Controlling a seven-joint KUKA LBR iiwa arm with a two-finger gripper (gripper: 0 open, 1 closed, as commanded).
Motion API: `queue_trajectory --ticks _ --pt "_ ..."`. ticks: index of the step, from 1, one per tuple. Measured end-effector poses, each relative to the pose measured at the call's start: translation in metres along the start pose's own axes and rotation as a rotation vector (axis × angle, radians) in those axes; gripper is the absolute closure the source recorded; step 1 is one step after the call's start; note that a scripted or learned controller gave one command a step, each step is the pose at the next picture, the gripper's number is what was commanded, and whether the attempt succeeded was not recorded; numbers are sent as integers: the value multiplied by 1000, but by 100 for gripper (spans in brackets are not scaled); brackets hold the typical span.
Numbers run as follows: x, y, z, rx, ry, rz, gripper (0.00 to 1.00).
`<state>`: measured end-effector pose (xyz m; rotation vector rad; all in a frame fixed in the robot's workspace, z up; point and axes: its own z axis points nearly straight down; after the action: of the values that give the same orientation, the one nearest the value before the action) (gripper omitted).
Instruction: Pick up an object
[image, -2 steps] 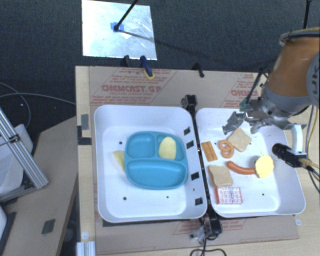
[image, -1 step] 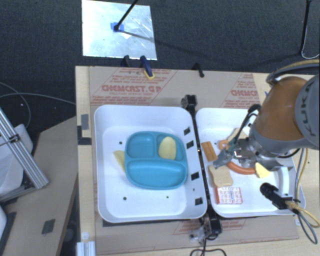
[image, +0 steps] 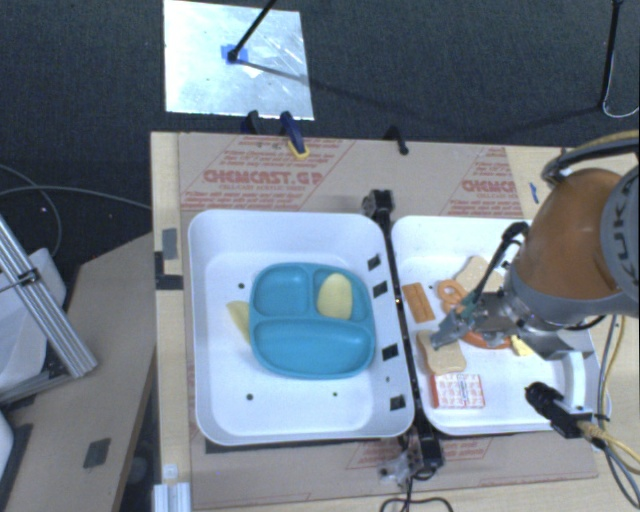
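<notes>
The right bin (image: 440, 240) holds several small toy food pieces. An orange ridged bar (image: 418, 303) lies by its left wall, and a tan bread-like slice (image: 441, 357) lies below that. A red-and-white packet (image: 459, 391) sits near the front wall. A tan piece (image: 470, 272) and an orange ring (image: 451, 292) lie further back. My gripper (image: 455, 328) hangs low over the middle of this bin, just above the tan slice and beside a red-orange piece (image: 480, 341). The wrist hides what lies under it.
The left bin (image: 215, 300) holds a blue divided plate (image: 305, 350) with a yellow egg-shaped object (image: 335, 296) in one compartment. A pale yellow wedge (image: 239, 318) lies left of the plate. A black divider with clips (image: 385, 300) runs between the bins. The arm's bulky body (image: 575, 250) overhangs the right bin's right side.
</notes>
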<state>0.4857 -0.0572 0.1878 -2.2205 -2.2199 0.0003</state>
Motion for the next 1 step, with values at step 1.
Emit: queue_trajectory --ticks 1 --pt "20 1 3 -2 0 -5 0"
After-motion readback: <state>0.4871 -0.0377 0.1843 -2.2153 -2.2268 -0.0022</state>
